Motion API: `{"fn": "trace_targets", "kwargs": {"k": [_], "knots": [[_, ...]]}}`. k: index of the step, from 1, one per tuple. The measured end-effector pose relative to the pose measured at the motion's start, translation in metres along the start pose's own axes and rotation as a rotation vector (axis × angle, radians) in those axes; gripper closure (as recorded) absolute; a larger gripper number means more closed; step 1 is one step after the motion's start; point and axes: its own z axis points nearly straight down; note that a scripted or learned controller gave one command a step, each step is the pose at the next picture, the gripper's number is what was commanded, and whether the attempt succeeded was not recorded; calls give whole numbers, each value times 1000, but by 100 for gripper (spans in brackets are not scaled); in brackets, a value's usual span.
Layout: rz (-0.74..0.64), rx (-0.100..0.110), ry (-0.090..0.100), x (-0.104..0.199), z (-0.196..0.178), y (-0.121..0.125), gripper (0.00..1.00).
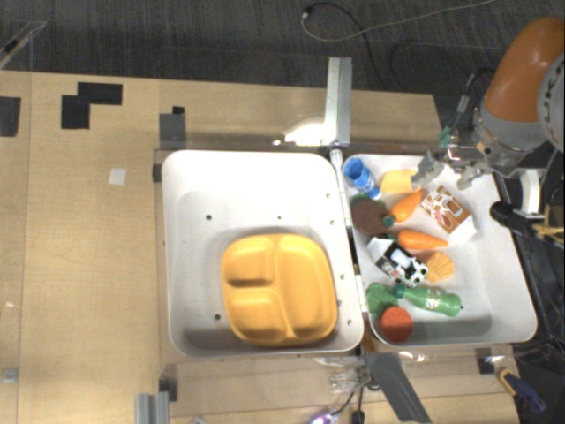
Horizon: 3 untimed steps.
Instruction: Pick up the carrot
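Observation:
Two orange carrot-like pieces lie in the right bin (521,312). One tapered carrot (422,239) lies flat near the bin's middle. A shorter orange piece (407,206) sits slanted just above it, beside a brown item (371,216). My gripper (448,171) hangs over the bin's far right part, above a white and orange snack packet (446,210). It is a little up and right of the shorter orange piece. Its fingers look spread open with nothing between them.
The right bin also holds a blue bottle (359,174), a yellow item (397,182), a black and white cow toy (399,264), an orange slice (439,266), a green bottle (415,299) and a red tomato (396,323). A yellow divided tray (278,287) lies in the left bin (203,193).

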Motion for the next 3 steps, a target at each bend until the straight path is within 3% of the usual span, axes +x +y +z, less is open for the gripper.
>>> {"fn": "trace_targets", "kwargs": {"k": [1,2,3], "knots": [[-323,-2,-1,7,92,21,0],[279,1,1,39,37,-24,0],[380,-18,-1,40,91,-19,0]]}}
